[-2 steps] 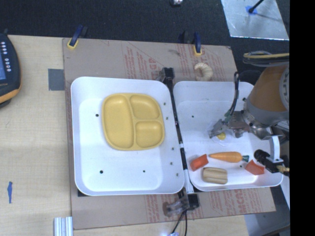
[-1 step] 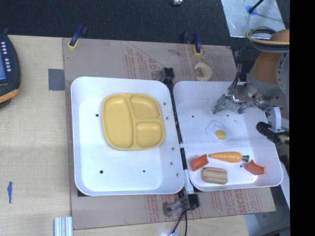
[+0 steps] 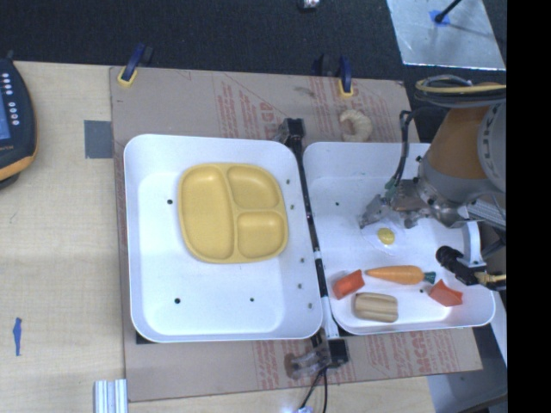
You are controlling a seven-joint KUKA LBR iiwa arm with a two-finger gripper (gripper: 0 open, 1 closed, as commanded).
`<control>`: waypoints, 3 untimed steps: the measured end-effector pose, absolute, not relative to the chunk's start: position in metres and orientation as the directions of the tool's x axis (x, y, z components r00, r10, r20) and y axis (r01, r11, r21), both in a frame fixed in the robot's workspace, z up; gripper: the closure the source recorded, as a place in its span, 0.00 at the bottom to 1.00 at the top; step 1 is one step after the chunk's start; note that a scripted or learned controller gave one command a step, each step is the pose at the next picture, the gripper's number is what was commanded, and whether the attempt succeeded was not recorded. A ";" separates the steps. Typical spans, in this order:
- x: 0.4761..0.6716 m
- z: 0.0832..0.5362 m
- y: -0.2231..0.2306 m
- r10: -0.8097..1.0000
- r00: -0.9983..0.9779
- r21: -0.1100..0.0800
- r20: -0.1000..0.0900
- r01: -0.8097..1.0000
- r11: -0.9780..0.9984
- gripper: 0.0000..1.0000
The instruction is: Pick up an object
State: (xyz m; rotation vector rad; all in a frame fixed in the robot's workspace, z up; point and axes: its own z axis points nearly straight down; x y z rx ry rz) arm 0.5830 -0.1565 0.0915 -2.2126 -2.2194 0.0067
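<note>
The right white bin (image 3: pixel 344 170) holds several small things. A small yellow piece (image 3: pixel 386 237) lies near its middle. An orange carrot (image 3: pixel 398 274) lies in front of it, between a red wedge (image 3: pixel 348 284) and a second red piece (image 3: pixel 446 294). A tan bread roll (image 3: pixel 375 307) rests at the front wall. My gripper (image 3: pixel 389 214) hangs low over the right bin, just behind and above the yellow piece, apart from the carrot. I see nothing held in it.
The left white bin (image 3: pixel 155 299) holds a yellow divided plate (image 3: pixel 232 211). A tan lump (image 3: pixel 355 125) lies on the cardboard behind the right bin. Blue clamps (image 3: pixel 345 74) grip the board's far edge. A pendant (image 3: pixel 13 119) sits at far left.
</note>
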 end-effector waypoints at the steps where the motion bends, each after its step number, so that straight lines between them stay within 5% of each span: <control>1: 0.587 0.105 -0.159 1.000 -0.005 0.000 0.000 1.000 0.005 1.00; 2: 0.587 0.104 -0.159 1.000 -0.005 -0.001 0.000 1.000 0.005 0.00; 3: 0.548 0.100 -0.180 1.000 -0.002 -0.007 0.001 1.000 0.002 0.00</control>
